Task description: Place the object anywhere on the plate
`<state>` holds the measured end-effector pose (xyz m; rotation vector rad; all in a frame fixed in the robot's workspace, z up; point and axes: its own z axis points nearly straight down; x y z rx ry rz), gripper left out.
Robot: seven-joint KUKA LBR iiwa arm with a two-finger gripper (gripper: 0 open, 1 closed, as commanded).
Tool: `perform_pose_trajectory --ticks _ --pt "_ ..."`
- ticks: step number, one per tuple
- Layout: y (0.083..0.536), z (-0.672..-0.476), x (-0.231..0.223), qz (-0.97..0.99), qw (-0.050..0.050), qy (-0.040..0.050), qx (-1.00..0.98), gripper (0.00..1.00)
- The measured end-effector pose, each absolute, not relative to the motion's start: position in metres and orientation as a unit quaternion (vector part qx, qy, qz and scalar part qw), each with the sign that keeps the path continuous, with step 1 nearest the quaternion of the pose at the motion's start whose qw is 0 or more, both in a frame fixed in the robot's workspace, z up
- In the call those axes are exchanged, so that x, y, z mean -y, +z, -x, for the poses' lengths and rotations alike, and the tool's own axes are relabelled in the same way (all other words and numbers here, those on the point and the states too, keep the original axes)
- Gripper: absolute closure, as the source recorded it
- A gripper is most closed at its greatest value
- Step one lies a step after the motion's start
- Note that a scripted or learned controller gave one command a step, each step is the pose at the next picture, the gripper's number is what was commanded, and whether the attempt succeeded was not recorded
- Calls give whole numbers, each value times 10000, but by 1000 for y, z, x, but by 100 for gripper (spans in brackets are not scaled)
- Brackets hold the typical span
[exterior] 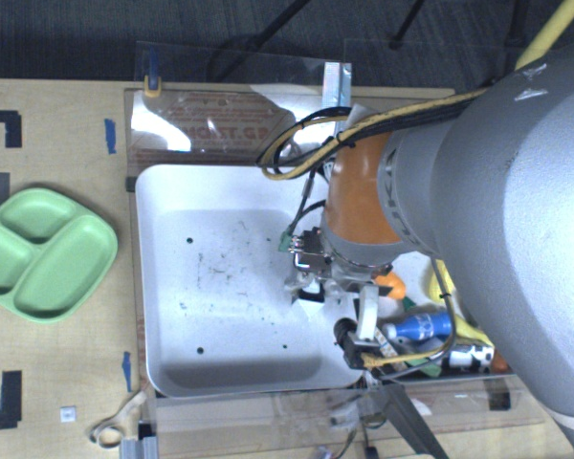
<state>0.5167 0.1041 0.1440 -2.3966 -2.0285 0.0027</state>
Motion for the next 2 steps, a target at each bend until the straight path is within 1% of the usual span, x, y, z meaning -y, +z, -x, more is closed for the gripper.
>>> perform_pose_trajectory --ticks 1,2 --pt "152 -615 -150 7318 0 8 6816 100" --pt "131 -605 -158 6268 8 10 7792 100"
